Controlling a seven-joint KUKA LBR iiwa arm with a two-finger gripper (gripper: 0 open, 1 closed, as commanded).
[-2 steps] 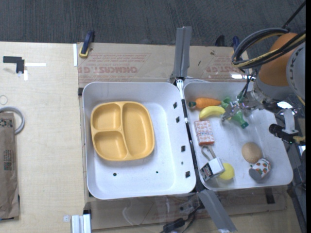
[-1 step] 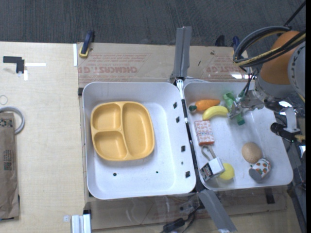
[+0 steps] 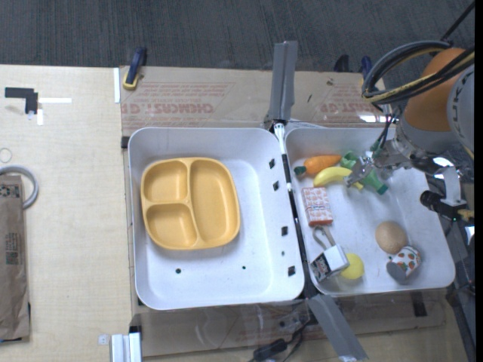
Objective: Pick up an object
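The right bin (image 3: 430,277) holds several small items. An orange carrot (image 3: 321,162) and a yellow banana (image 3: 332,176) lie near its back left, with a green toy piece (image 3: 349,159) beside them. My gripper (image 3: 368,176) hangs low at the back of this bin, just right of the banana and against the green piece. A red and white box (image 3: 318,206) lies in front of the banana. Further forward are a brown egg-shaped object (image 3: 390,237), a strawberry-patterned object (image 3: 404,263), a yellow ball (image 3: 352,267) and a small black and white block with a metal loop (image 3: 329,261).
The left bin (image 3: 151,277) holds a yellow divided plate (image 3: 192,203). A grey divider post (image 3: 284,81) rises between the bins at the back. The arm's grey body and black cables (image 3: 434,96) fill the upper right. A brown bag (image 3: 11,255) lies on the bench at far left.
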